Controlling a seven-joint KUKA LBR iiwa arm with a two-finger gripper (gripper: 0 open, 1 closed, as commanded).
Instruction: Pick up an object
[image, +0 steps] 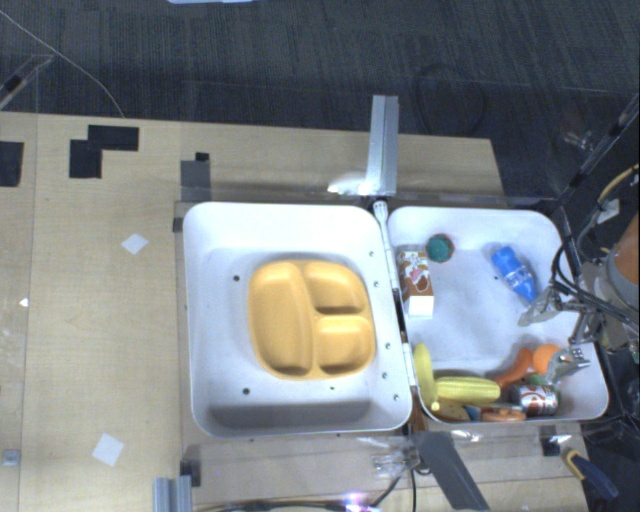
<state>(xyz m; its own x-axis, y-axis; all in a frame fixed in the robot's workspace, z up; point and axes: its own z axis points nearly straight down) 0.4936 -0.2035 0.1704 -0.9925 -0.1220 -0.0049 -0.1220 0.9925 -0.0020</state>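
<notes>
We see the gripper (560, 335) at the right edge of the right shallow white plastic bin (470, 330), its two thin metal fingers spread apart with nothing between them. It sits just beside the orange carrot-shaped toy (530, 362), which we judge the likeliest pick because it lies nearest.

Most things crowd the near wall of this bin: a smooth yellow banana-shaped toy (452, 385), the carrot, and a small shiny red-and-silver can (537, 402) on its side, pressed close together, which would leave little room for fingers. Farther up lie a translucent blue plastic bottle (513, 272), a round dark green ball (439, 247), and a brown-and-white printed carton (415, 282) against the dividing wall.

The left shallow white bin (215, 300) holds a glossy yellow divided plastic tray (310, 318), flat and centred. Both bins rest on the pale wood tabletop (90, 330).
</notes>
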